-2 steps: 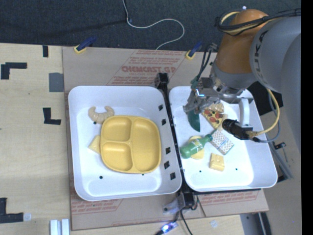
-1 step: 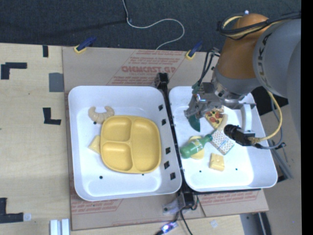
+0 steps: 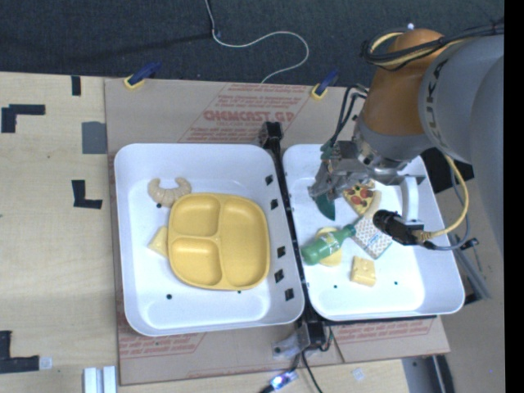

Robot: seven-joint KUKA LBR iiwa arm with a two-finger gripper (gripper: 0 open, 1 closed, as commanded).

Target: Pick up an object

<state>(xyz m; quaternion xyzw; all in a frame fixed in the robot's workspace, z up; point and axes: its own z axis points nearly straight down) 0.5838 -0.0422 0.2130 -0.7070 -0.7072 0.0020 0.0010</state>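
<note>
The bench [image 3: 49,244] bears cardboard [image 3: 237,109] under two white bins [image 3: 131,170].

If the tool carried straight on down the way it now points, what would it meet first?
Probably the dark green piece right under the tool in the right bin, though depth is unclear from above. The green bottle lies nearer the camera, off that line.

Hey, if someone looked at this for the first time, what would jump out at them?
Probably the big yellow divided plate lying in the left bin, with a tan croissant beside its upper left corner. Next, the orange-banded arm coming down over the right bin, its gripper above a green bottle and a cheese wedge.
</note>
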